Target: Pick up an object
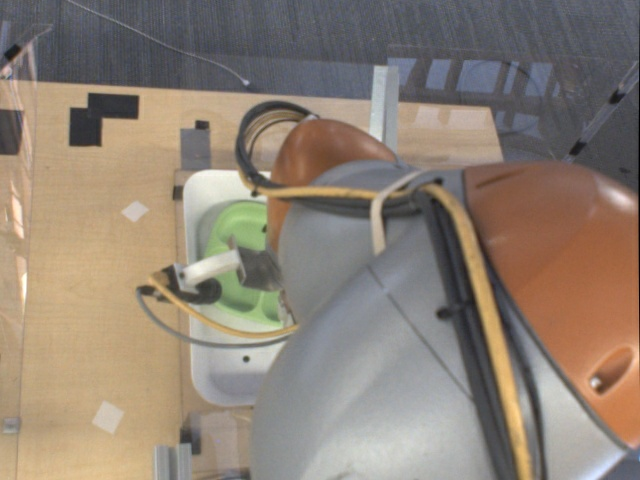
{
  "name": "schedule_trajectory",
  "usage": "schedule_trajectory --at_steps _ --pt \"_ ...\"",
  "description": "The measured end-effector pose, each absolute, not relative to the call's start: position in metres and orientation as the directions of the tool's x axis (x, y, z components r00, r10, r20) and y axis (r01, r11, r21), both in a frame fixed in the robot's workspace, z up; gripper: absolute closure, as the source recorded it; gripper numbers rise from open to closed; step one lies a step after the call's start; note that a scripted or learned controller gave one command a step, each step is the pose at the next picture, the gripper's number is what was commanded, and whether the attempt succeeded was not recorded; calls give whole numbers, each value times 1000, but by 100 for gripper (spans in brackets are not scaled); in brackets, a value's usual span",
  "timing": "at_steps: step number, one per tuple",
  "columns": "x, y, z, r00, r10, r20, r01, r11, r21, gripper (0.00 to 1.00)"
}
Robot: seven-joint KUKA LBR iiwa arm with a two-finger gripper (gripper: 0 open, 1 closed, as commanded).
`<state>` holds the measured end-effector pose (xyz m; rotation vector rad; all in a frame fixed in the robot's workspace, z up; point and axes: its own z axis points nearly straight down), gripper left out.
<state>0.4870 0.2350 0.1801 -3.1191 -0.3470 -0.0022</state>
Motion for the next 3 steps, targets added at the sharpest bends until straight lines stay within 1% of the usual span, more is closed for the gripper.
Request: schedule_trajectory --at_steps 1,2,3 --pt "487 235 313 657 754 5 754 -657 1 100" --pt "486 235 228 818 575 -3 575 -818 -1 100" --pt "499 230 119 980 201 0 201 -980 -4 100"
